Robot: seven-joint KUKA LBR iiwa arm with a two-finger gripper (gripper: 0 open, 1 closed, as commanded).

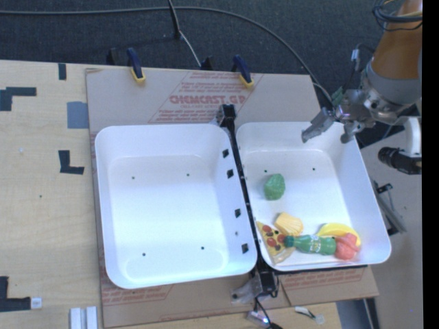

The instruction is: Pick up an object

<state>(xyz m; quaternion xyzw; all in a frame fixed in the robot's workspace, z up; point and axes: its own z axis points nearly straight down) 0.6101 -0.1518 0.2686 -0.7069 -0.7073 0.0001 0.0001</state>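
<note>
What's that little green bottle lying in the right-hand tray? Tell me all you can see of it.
The green bottle looks like a small plastic toy: dark green body, paler label band, narrow neck pointing left. It lies on its side near the front of the right bin, neck against the pizza slice, below the yellow piece, its base touching the red-orange toy. Label detail is too small to read.

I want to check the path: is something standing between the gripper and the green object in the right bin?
Nothing visible does. The gripper is over the right bin's far corner, and only bare white floor lies between it and the green object.
</note>
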